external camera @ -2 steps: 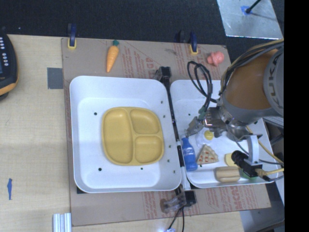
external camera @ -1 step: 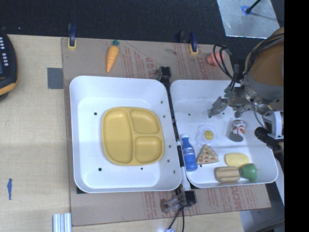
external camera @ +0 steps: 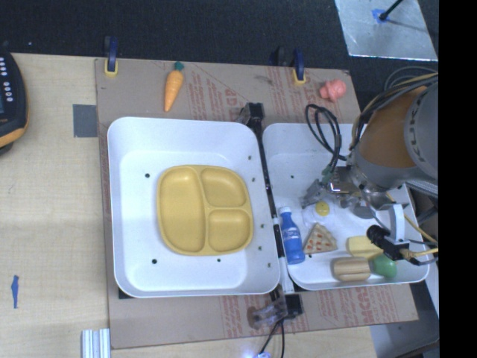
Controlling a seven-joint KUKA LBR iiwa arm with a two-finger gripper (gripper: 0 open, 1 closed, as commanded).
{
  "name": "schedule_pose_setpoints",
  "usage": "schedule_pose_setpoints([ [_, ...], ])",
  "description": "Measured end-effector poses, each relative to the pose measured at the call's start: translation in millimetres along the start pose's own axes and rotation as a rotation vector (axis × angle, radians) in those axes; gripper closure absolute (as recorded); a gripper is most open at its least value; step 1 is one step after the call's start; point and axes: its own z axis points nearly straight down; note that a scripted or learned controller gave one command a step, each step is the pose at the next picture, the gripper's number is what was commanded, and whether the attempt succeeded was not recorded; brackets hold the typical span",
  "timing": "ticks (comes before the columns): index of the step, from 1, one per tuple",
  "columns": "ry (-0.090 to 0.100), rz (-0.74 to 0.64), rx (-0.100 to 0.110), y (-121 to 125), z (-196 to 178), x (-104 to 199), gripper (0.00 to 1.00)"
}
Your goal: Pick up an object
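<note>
Hovering low in the right bin [external camera: 298, 144], gripper [external camera: 322, 192]; finger state I cannot tell. Small yellow piece [external camera: 322, 209] sits just below it in frame, pizza slice [external camera: 320, 239] lower.

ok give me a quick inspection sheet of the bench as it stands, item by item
surface: cardboard sheet on a wooden bench, bearing two white bins, left bin and right bin
job's things: right bin holds a blue bottle, pizza slice toy, small yellow piece, yellow block, tan roll and green piece
clutter: yellow divided plate in the left bin; carrot toy and pink toy on the cardboard outside the bins
grippers: gripper low over the right bin, above the small yellow piece
cables: black loop beside the arm
surroundings: blue clamps, a handheld controller at left
</note>
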Motion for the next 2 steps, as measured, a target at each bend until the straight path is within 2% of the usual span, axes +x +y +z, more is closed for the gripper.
schedule_pose_setpoints([
  [1, -0.002, -0.003, -0.012, 39, -5, 9, 0.0],
  [2, -0.001, 0.001, -0.004, 4, -3, -2, 0.0],
])
